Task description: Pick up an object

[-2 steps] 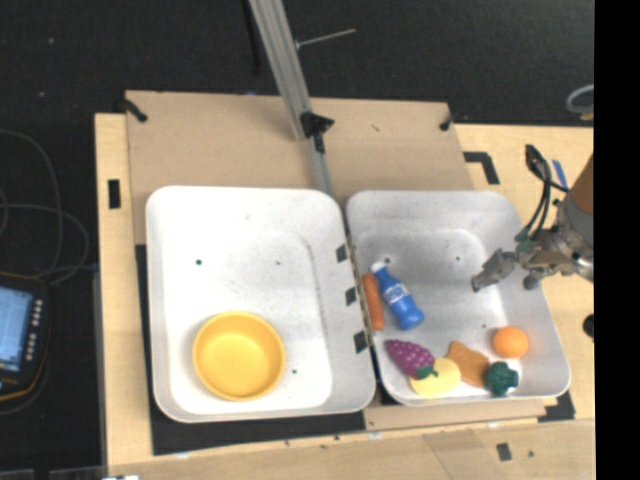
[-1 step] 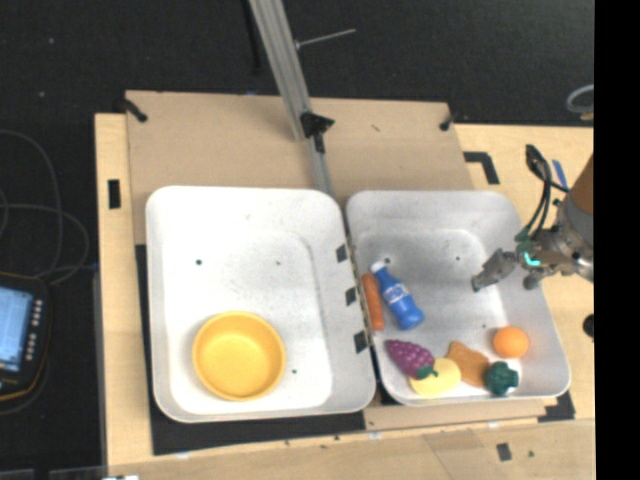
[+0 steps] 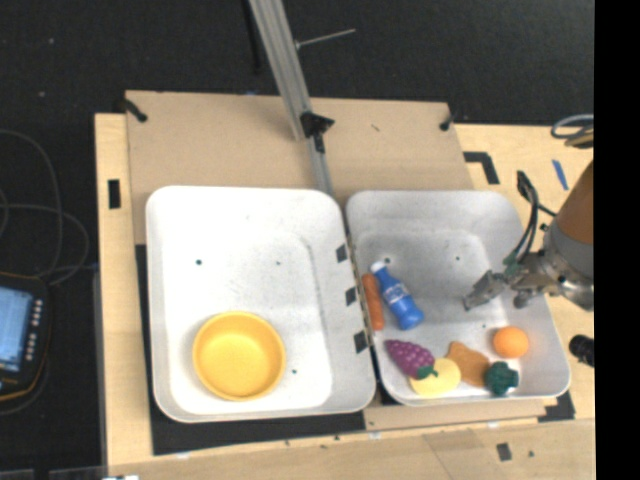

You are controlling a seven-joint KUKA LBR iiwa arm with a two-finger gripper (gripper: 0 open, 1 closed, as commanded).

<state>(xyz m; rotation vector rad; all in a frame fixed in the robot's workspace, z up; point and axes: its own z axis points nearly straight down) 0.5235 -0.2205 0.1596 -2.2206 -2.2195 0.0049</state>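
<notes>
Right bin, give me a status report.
Tool hovering over right bin, holding nothing. Orange ball nearest, untouched. Blue bottle well aside.

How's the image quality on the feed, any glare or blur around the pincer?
Camera view: soft and low-resolution throughout; the pincer is a small, blurred shape, its state unreadable. The white bins look bright but keep their speckle. Toys such as the orange ball stay distinguishable.
</notes>
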